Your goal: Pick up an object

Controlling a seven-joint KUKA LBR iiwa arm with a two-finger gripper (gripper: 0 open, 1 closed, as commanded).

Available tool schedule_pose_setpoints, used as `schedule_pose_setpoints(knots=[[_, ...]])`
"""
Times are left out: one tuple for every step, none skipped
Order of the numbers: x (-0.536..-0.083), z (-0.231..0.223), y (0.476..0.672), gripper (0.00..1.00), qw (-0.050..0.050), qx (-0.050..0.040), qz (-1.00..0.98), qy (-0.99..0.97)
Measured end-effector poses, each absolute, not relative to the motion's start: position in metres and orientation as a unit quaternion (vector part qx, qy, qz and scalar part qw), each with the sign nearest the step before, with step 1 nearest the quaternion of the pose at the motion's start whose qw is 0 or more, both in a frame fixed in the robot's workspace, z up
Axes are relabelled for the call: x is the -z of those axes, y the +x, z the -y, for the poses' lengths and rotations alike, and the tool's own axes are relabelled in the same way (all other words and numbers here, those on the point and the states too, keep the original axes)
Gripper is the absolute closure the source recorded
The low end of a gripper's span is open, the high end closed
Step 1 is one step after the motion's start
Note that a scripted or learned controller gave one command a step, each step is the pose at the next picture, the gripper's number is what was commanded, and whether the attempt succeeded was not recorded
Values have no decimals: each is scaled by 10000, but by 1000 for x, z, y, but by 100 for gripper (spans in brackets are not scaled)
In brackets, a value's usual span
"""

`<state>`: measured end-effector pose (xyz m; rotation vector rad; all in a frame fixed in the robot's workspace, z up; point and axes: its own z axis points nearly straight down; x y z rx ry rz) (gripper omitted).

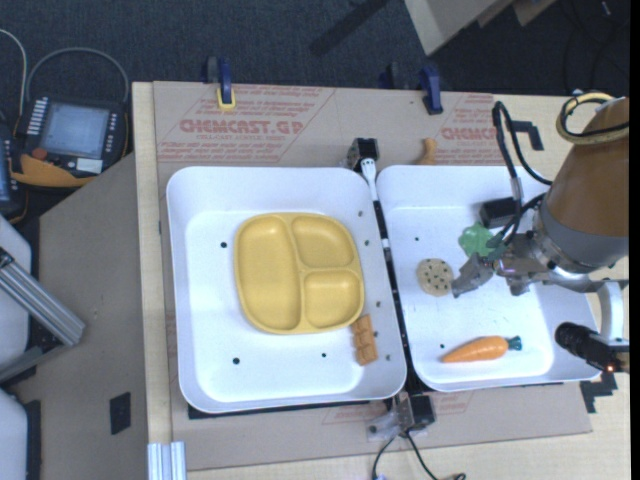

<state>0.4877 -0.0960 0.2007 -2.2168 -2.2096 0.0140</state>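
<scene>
The right bin [530, 193] holds three items. A round speckled cookie [434, 276] lies at its left-centre. A green leafy toy [477, 240] sits just up and right of the cookie. An orange carrot [478, 349] with a green tip lies near the front wall. My gripper [484, 273] hangs low over the bin's middle, just right of the cookie and directly below the green toy, with the carrot some way in front of it. I see nothing held in it.
The left bin [200, 298] carries a yellow divided plate [298, 271] and a small brown waffle-like piece [364, 339] at the plate's front right corner. The arm's grey body and cables cover the right bin's right side. A black bracket [363, 153] sits between the bins at the back.
</scene>
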Motion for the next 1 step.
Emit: schedule_pose_setpoints(knots=[[-207,96,491,0,1,0,7072,-7071]])
